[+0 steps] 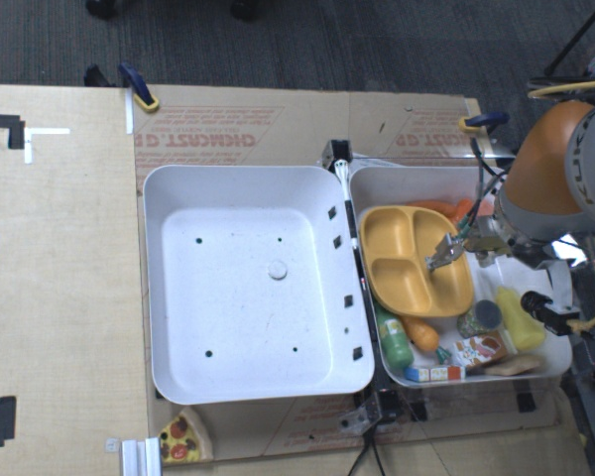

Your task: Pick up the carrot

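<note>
The gripper [443,257], its fingers looking spread with nothing between them, is hovering over the yellow divided plate [407,266] in the right bin [555,363], while the carrot [423,336] is lying near the bin's front edge, beside a green bottle [395,343].

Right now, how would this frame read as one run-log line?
tool: over yellow divided plate, right bin | carrot: lying below the plate, untouched | left bin: beside it | pick: not yet done
</note>
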Robot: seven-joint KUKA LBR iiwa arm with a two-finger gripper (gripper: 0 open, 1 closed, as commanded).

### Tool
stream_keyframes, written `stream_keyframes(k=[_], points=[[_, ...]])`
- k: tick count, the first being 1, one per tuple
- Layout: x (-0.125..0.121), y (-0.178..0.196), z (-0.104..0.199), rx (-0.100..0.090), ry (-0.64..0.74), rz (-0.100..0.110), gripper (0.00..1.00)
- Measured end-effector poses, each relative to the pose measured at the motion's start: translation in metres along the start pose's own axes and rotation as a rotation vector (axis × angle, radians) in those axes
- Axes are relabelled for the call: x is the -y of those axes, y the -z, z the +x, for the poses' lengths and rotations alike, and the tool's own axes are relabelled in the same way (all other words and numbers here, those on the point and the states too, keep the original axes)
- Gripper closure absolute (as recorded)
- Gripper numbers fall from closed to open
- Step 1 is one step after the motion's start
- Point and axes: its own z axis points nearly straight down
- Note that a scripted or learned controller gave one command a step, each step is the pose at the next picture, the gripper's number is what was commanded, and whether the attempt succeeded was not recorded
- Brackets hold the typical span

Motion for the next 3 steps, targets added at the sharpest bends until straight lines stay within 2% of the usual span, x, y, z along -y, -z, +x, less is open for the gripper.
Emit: stream_keyframes(k=[1, 2, 3], points=[[0.001, 0.009, -0.01, 0.018, -0.009, -0.001, 1.0], [0.0, 0.009, -0.004, 0.01, -0.003, -0.002, 0.0], [0.002, -0.014, -0.049, -0.032, -0.236, 0.014, 0.0]])
